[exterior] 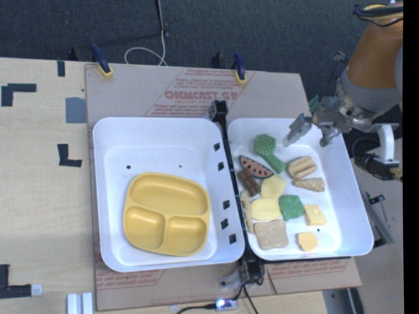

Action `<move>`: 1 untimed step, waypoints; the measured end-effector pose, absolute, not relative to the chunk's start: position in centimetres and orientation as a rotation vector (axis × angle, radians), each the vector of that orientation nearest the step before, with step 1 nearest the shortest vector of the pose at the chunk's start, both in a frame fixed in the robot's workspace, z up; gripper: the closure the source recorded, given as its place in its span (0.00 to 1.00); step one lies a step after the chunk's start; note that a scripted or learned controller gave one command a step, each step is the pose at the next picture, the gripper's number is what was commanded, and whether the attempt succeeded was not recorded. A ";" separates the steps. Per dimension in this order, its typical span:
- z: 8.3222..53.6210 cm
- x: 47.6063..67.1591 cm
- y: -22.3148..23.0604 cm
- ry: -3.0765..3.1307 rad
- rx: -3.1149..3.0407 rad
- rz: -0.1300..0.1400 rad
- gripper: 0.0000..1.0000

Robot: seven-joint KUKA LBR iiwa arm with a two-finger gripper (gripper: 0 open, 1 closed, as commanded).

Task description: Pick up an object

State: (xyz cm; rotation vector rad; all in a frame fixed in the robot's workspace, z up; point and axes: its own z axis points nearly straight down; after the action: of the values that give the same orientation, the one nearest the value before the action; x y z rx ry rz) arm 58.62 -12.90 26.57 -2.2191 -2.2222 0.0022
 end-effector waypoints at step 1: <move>27.5 58.7 -12.8 -2.223 -2.217 0.004 1.00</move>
State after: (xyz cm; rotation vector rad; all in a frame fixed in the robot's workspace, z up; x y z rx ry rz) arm 58.65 -12.82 27.51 -2.2166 -2.2231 0.0035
